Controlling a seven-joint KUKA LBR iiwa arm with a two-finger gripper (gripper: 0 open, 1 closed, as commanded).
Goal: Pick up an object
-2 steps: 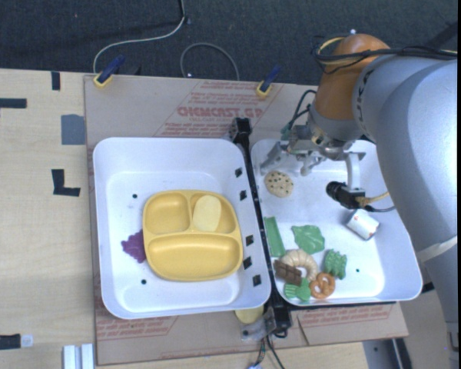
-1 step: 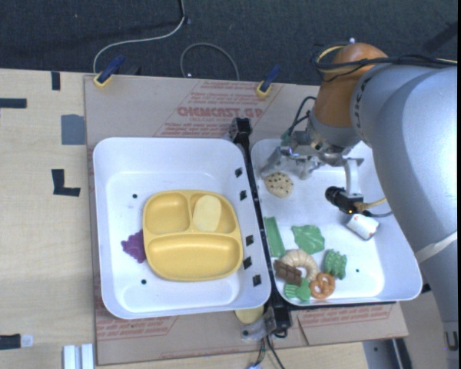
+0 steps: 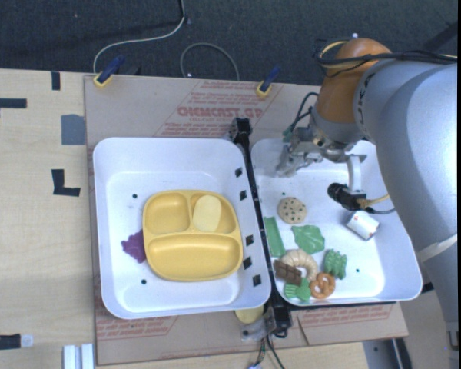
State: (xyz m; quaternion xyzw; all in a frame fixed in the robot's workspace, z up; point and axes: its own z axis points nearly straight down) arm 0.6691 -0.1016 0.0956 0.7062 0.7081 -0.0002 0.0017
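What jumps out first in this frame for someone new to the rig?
The big grey arm with its orange band fills the right side, its gripper over the far end of the right bin. Next is the yellow divided plate in the middle of the left bin, with a purple piece at its left edge. Toy food clusters in the right bin's near half: a cookie, green pieces and a pretzel.
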